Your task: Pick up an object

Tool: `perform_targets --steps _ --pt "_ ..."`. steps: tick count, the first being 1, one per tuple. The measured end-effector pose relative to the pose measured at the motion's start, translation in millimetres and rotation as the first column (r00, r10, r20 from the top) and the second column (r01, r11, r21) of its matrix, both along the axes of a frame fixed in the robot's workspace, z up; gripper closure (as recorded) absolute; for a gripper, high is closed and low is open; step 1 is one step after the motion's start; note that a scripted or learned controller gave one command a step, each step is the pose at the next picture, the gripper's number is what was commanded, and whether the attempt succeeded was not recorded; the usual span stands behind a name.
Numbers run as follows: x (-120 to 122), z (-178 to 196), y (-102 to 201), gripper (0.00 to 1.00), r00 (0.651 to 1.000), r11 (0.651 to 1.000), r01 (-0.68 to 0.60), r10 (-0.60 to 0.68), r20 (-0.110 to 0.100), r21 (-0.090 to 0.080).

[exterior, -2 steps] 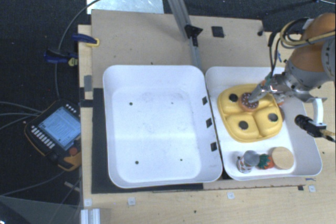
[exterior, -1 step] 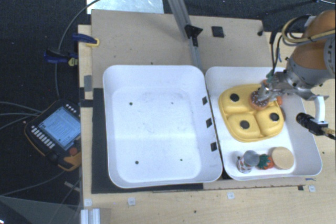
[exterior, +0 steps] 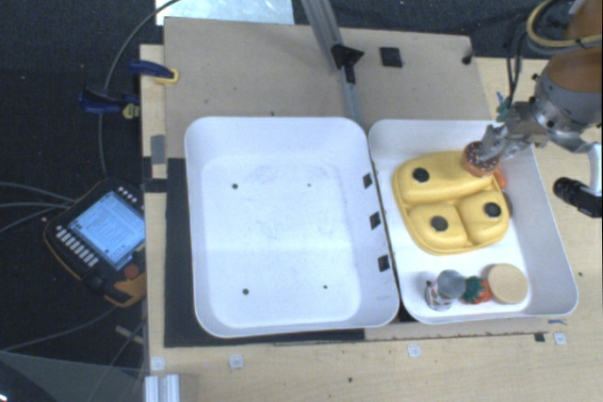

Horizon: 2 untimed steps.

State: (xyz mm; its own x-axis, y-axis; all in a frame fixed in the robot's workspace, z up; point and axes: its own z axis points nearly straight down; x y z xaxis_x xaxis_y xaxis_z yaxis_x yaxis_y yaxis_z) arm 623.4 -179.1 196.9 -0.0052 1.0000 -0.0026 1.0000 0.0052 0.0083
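Controller (exterior: pixel 99 240): sitting off the left edge of the counter (exterior: pixel 254 71), cable trailing, parked out of the arm's way I guess.
Left bin (exterior: pixel 203 202): plain white tray, probably where picked stuff gets dropped.
Right bin (exterior: pixel 551 249): this is where all the objects are.
Yellow tray (exterior: pixel 448 202): big lumpy three-pocket thing, takes up the middle of the right bin.
Small bits (exterior: pixel 452 289): little cluster along the near wall, next to a tan round block (exterior: pixel 507 283).
Gripper (exterior: pixel 483 160): down at the yellow tray's far right corner, seems to be on a small reddish-brown object (exterior: pixel 480 167); can't tell if it's open or closed, too blurry.
Next: looks like a grab attempt there.
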Motion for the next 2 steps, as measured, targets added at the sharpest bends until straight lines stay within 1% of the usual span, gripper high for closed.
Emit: perform_targets --steps 1,2 --pt "7 47 4 1.0 1.0 1.0 -0.002 0.002 -0.001 0.001" --pt "8 84 4 1.0 1.0 1.0 -0.002 0.002 -0.003 0.002"
